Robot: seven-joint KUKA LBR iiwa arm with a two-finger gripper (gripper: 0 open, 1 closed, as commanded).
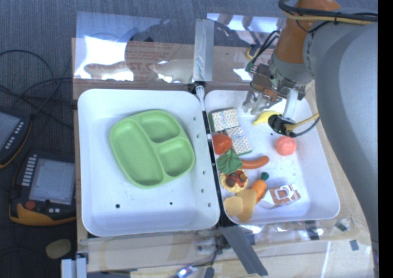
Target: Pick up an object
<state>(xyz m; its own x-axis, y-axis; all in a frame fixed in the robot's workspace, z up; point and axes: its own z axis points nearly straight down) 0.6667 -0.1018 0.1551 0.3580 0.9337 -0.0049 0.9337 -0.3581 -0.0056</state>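
Two white bins sit side by side on the worktop [83, 50]. The left bin [98, 197] holds one thing: a green divided plate [152, 146] with three compartments, lying flat near the bin's middle.

The right bin [319, 191] holds a clutter of toy food, about ten pieces. One checkered packet [224, 119] lies at the upper left, a second checkered packet [241, 143] just below and right of it. One red tomato-like piece [221, 143] sits against the divider, with one green leafy piece [229, 162] under it. One orange-red sausage [255, 162] lies right of the leaf. One pizza-like piece [234, 179] with red dots is below that, touching one tan pear-shaped piece [241, 205] at the bin's near edge. One carrot [260, 187] is tilted beside them. One small red-and-white box [284, 195] lies near the lower right. One pink ball [285, 145] sits apart toward the right. One yellow banana [268, 117] lies at the top, right by the hand.

One arm comes in from the right, orange band [293, 34] above the wrist. The hand [258, 106] hangs over the upper part of the right bin, fingers pointing down and a little apart, nothing visibly between them. The banana lies just right of the fingertips; contact is too small to tell.
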